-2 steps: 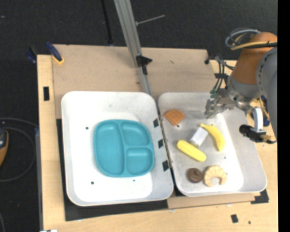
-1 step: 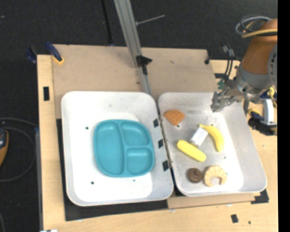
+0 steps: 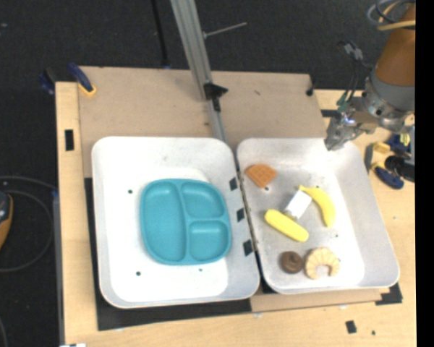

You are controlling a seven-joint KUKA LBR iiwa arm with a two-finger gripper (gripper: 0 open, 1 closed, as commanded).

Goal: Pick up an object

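Observation:
The right bin (image 3: 362, 266) holds several small objects. An orange waffle-like piece (image 3: 260, 175) lies near its top left. A white block (image 3: 298, 204) sits in the middle, touching a yellow banana (image 3: 321, 204) on its right. A yellow oblong piece (image 3: 286, 225) lies below the block. Near the front are a dark brown donut (image 3: 291, 262) and a tan croissant-like piece (image 3: 322, 262). My gripper (image 3: 337, 137) hangs over the bin's top right corner, pointing down, apart from all the objects, with nothing seen in it.
The left bin (image 3: 116, 165) carries a teal divided plate (image 3: 185, 221). A slanted aluminium post (image 3: 195, 49) rises behind the bins. Blue clamps (image 3: 388, 170) lie on the bench at the right of the right bin.

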